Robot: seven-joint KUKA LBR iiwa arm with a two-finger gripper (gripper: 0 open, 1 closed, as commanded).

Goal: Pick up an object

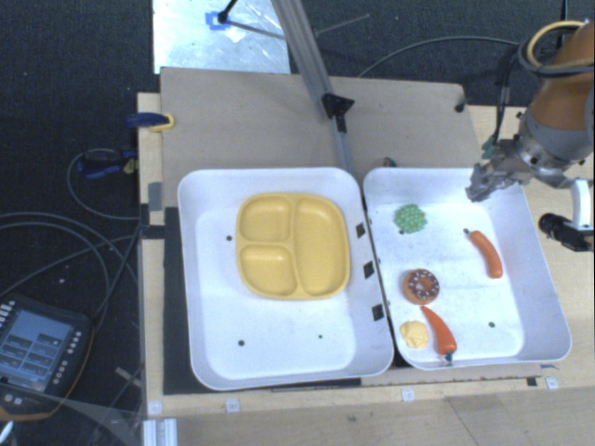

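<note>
The right bin (521, 249) holds a green bumpy ball (409, 218), an orange sausage (485, 253), a chocolate doughnut (421, 287), an orange-red pepper (440, 331) and a small yellow lump (415, 334). My gripper (483, 184) hangs over the bin's far right corner, above and to the right of the green ball and a little beyond the sausage. Nothing shows between its fingers.
The left bin (209, 333) bears a yellow three-compartment plate (293, 245). A slanted metal pole (307, 45) rises behind the bins. Cables and a handheld control pad (33, 347) lie on the floor at the left.
</note>
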